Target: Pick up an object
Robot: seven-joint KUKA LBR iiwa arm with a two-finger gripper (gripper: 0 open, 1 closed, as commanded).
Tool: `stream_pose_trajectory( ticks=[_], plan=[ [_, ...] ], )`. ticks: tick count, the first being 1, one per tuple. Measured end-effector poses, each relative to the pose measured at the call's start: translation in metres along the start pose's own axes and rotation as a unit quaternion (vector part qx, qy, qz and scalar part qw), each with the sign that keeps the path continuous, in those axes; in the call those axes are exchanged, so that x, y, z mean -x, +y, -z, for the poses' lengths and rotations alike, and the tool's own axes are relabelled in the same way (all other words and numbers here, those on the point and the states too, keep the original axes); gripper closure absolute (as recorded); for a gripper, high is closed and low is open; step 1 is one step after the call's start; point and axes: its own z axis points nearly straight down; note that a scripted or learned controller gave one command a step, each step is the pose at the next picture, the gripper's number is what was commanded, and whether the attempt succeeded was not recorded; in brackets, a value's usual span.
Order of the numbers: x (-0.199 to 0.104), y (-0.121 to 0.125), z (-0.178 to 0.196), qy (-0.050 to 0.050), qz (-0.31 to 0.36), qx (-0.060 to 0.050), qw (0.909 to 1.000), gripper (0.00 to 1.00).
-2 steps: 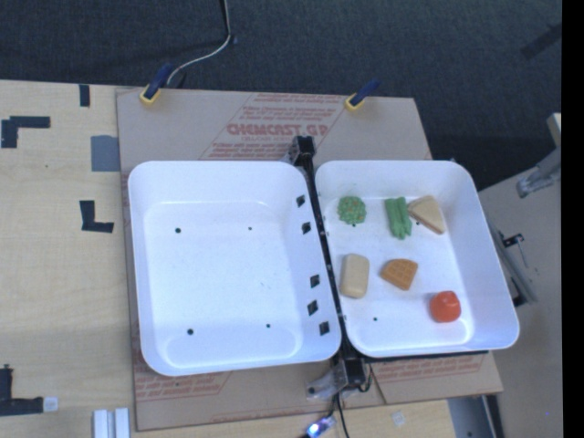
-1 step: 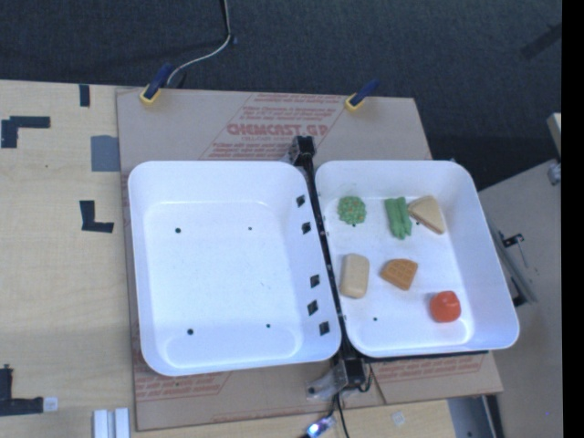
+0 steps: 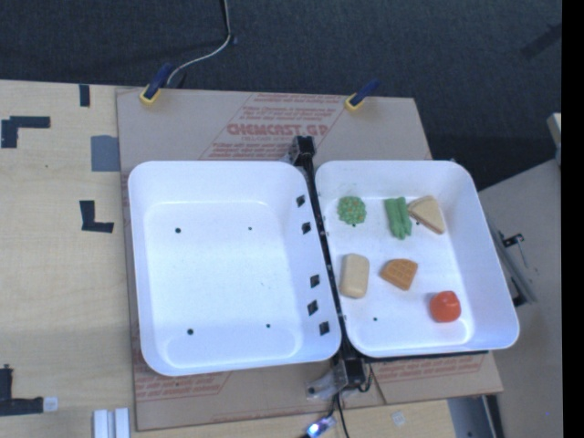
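Looking down on the desk [image 3: 55,272], we are finding two shallow white bins sitting side by side on a brown cardboard sheet [image 3: 274,126], their inner rims touching. The left bin [image 3: 219,345] is showing bare white floor with four small dark dots. The right bin [image 3: 474,245] is carrying six small objects. A green broccoli-like piece [image 3: 351,211] is lying near the dividing rim. A green bean-like piece [image 3: 397,217] is lying just beside a tan wedge [image 3: 427,214], the two appearing to touch. Below them, a pale beige block [image 3: 355,275] is resting near an orange-brown chunk [image 3: 400,273], slightly apart. A red tomato-like piece [image 3: 445,307] is sitting toward the near right corner, apart from the others. Two yellow-and-blue clamps [image 3: 153,87] [image 3: 361,93] are gripping the sheet's far edge. We cannot tell the end effector's state.
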Motion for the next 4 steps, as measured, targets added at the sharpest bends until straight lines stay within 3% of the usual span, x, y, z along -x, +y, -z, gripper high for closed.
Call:
stream_pose_trajectory(
  ticks=[1,2,3,4],
  plan=[
    [0.003,0.077,-0.087,0.002,0.001,-0.007,1.0,0.0],
    [0.019,0.014,-0.003,-0.001,-0.002,0.002,1.0,0.0],
    [0.018,-0.001,-0.022,0.001,-0.001,-0.003,1.0,0.0],
    [0.013,0.0,-0.002,0.0,0.0,-0.001,1.0,0.0]
  ],
)
